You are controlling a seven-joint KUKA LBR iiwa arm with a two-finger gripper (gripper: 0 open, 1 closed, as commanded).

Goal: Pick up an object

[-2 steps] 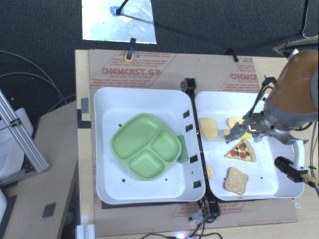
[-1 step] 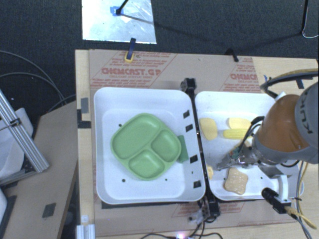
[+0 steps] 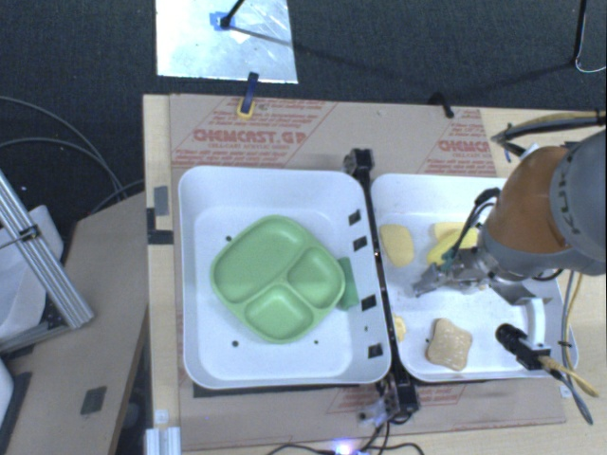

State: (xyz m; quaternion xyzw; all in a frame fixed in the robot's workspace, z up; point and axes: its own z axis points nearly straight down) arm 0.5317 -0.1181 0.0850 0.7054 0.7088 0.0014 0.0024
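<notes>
In the near part of the right bin (image 3: pixel 427 197) lay a tan, bread-shaped piece (image 3: pixel 448 344), flat on the white floor. To its left, against the bin's left wall, sat a small pale yellow piece (image 3: pixel 398 328), partly hidden by the wall.

Just beyond the tan piece hung the gripper (image 3: pixel 432 281), low over the middle of the right bin and pointing left. From this angle it could not be told whether it was open or closed, and nothing could be seen held in it. The arm (image 3: pixel 531 207) came in from the right, its orange band over the bin's right side.

Farther still lay a rounded yellow piece (image 3: pixel 396 245) near the left wall, apart from the gripper. To its right, a brighter yellow curved piece (image 3: pixel 444 240) was partly covered by the wrist.

The left bin (image 3: pixel 218 197) held a green divided plate (image 3: pixel 277 278) at its middle, with a darker green piece (image 3: pixel 347 284) showing at the plate's right edge.

Beyond both bins ran cardboard (image 3: pixel 313 131) with red lettering, a blue and yellow clamp (image 3: pixel 248 98) at its far edge, and past that a silvery sheet (image 3: pixel 228 27).
</notes>
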